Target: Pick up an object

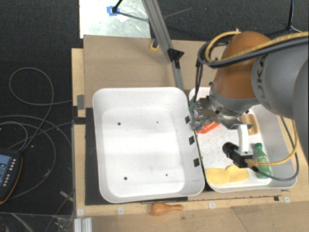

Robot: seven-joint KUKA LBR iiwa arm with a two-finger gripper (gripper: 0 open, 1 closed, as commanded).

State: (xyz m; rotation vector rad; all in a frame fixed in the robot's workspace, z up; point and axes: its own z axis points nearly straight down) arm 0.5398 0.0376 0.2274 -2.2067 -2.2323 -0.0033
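Brown bench (125, 62) fills the middle of the frame, dark floor around it. Grey arm (280, 76) with an orange band comes in from the upper right and bends down over the right bin. Left white bin (140, 149) sits centre-left, right white bin (219, 141) touches it on the right side, partly under the arm. A grey pole (159, 23) slants from the top centre down to the gap between the bins. Tool (197, 119) hangs low at the right bin's upper left corner, close to the shared wall; can't tell how far open it is, nothing seen in its hold. Green bottle (260, 159) lies at the lower right of the right bin. Yellow pieces (226, 176) lie along that bin's lower edge, just left of the bottle. Orange-red item (209, 127) lies just right of the tool, on the bin floor; contact unclear. Tan item (249, 120) is partly hidden under the wrist, shape unclear. Small brown pear-shaped thing (165, 208) lies on the bench below the left bin.
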